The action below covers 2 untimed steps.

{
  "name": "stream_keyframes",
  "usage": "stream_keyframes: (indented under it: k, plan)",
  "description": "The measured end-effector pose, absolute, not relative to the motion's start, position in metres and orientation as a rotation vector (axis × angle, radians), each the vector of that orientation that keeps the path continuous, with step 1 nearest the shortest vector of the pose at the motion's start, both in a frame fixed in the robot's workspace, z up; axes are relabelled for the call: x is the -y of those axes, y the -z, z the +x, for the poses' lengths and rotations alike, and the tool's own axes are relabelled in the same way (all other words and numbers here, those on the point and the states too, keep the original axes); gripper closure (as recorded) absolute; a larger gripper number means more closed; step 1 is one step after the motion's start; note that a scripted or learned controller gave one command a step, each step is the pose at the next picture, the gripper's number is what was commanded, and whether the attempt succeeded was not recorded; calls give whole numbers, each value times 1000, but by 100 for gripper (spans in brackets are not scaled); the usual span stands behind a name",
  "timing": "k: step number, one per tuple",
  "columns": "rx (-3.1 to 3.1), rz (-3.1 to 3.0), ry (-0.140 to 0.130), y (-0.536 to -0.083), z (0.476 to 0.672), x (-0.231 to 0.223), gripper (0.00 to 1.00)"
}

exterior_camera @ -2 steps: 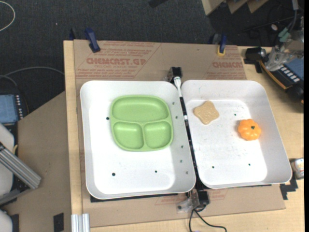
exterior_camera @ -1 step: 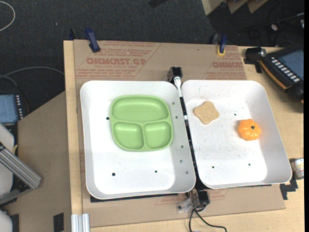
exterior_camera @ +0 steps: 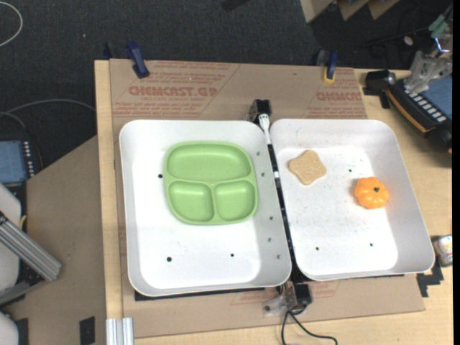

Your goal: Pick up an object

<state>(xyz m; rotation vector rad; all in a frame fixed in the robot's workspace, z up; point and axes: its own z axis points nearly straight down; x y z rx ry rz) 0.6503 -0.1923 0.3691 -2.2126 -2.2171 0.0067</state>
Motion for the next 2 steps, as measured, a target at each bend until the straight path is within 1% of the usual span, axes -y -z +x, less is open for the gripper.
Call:
stream_keyframes:
  k: [1,2]
  plan:
    - [2239,-2226,16,-502,668,151,100]
    - [2212,-2212,-13,-347,665,138,100]
